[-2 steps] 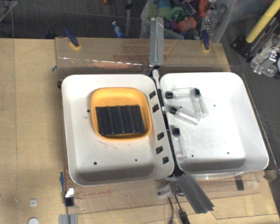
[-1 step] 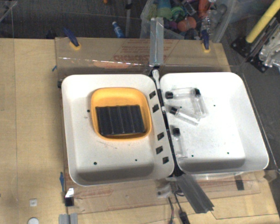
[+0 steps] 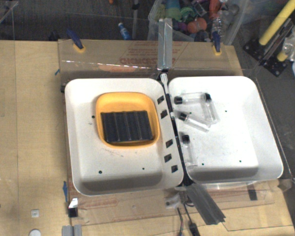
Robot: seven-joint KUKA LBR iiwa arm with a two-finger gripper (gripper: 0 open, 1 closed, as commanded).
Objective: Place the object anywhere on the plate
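Nearest the camera, the table's [image 3: 19,132] front edge is showing. Clear syringe-like tubes [image 3: 194,113] are lying in the right bin [image 3: 246,132]; being slick, they risk slipping before the orange plate [image 3: 127,119] is reached. Gripper state cannot be told.

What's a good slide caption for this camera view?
Yellow plate holding a dark ridged block in left bin; clear syringes in right bin.

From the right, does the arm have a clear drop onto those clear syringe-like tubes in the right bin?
Probably yes. The clear tubes lie uncovered on the floor of the right bin, nothing above them. One lies close to the divider, which may crowd a grasp there.
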